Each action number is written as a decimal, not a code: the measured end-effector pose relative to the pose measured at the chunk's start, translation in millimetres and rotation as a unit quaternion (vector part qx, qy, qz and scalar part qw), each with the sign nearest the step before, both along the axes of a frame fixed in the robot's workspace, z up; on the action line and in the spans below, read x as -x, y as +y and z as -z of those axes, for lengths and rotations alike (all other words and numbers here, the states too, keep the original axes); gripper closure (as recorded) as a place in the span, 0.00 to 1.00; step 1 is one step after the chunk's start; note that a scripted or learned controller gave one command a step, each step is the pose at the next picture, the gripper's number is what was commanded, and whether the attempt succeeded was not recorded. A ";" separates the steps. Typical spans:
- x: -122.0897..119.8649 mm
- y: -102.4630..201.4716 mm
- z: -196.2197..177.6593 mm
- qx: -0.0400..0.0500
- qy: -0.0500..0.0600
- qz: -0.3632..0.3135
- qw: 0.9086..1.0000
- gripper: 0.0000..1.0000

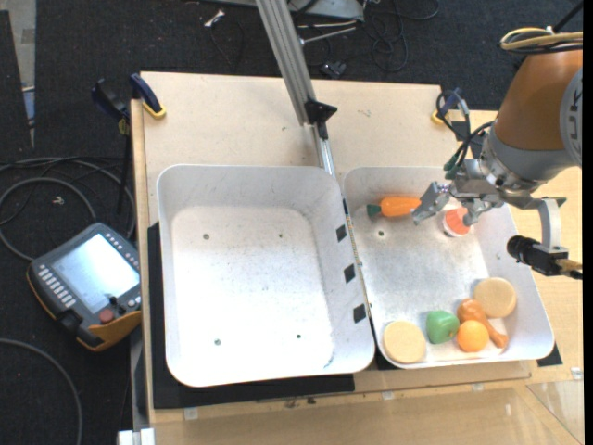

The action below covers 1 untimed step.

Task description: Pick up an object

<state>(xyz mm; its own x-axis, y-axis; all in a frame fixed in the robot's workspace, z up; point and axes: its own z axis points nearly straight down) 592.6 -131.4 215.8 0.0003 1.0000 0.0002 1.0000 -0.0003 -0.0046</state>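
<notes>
- The gripper (454, 208) hangs over the far part of the right bin (422, 276), with its two fingers (428, 204) spread apart and nothing between them.
- Just under and between those fingers a small red and white piece (456, 222) lies on the floor of the right bin; what it is cannot be told.
- A toy carrot (397, 207), orange with a green end, lies on its side in the far part of the right bin, just left of the gripper's left-hand finger, close to it but not gripped.
- In the near right corner of the right bin sit a tan round cookie (404, 340), a green toy (442, 324), an orange ball (473, 336) and a second tan round piece (495, 297), all bunched close together.
- The left bin (246, 267) lies edge to edge with the right bin.
- A handheld control pad (88, 286) with a screen lies on the dark floor, well left of the left bin.
</notes>
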 end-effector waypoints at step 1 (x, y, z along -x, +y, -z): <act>5.0 -5.3 46.2 0.000 0.000 0.001 1.000 0.00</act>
